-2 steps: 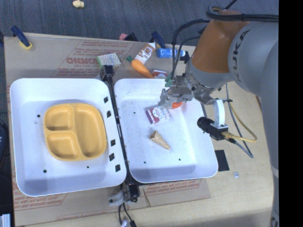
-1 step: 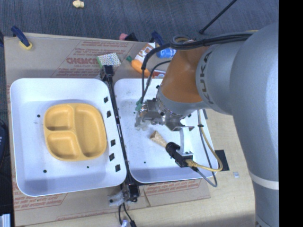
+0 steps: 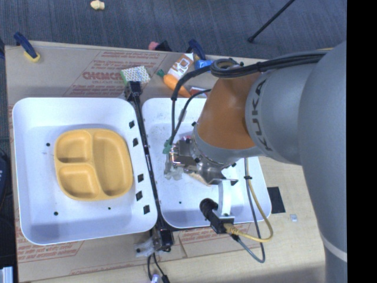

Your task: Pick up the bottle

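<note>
Jaws: low in the right bin, near its left wall; I cannot tell if they are open or holding anything.
Arm: leans over the right bin and hides much of its floor.
Bottle: orange and white, lying on the worktop just past the bin's far edge, well apart from the jaws.
Yellow tray: sits in the left bin.
Room: the wall and cables between the bins crowd the jaws; it looks more open by the bottle.

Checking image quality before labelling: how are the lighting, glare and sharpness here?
Camera view: even, soft light; left bin bright white without harsh glare; yellow tray fairly sharp; arm close and large, shading the right bin.
</note>
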`<control>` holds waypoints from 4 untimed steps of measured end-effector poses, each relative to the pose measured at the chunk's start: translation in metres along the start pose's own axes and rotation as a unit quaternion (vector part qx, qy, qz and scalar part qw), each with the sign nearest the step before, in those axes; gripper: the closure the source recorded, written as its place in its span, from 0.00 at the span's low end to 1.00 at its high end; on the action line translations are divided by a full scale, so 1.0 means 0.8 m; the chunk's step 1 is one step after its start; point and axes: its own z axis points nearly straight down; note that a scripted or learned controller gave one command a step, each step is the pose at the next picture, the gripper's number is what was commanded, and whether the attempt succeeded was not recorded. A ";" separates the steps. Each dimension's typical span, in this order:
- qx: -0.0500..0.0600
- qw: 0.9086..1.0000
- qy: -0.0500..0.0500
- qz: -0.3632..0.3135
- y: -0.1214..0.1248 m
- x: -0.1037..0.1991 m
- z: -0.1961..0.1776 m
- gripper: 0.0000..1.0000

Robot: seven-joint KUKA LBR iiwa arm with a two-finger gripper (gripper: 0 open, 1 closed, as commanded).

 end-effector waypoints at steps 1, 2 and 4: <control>0.000 0.994 0.000 -0.114 0.009 -0.065 0.033 1.00; 0.000 0.971 0.000 -0.239 -0.001 0.012 0.029 1.00; 0.000 0.989 -0.001 -0.151 -0.003 0.021 0.033 1.00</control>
